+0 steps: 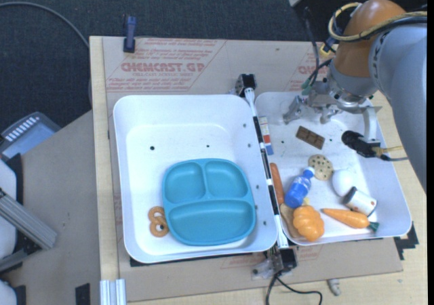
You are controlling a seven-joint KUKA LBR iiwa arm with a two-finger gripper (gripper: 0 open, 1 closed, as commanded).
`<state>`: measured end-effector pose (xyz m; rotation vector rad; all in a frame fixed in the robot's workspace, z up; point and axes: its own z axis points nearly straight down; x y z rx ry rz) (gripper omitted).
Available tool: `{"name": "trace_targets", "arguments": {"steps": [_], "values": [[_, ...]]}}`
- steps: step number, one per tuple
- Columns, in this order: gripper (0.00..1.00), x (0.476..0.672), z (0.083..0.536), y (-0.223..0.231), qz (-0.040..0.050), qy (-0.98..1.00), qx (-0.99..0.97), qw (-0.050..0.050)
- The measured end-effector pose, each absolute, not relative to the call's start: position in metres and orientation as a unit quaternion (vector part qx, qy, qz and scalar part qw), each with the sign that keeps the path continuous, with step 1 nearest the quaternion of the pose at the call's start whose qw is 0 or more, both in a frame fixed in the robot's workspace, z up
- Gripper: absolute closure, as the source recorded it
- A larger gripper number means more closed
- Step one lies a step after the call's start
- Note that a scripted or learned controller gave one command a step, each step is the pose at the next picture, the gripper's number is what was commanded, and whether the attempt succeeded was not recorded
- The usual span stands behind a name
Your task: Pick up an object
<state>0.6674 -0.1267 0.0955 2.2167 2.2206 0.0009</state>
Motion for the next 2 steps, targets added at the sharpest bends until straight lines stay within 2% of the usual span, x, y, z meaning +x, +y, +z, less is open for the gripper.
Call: {"name": "trace_targets", "arguments": {"steps": [1,2], "values": [[0.0,0.619,0.084,-0.14,-0.0005,0.707,0.707,0.0],[0.0,0.562,0.084,-0.167,-0.0006,0.707,0.708,0.0]]}}
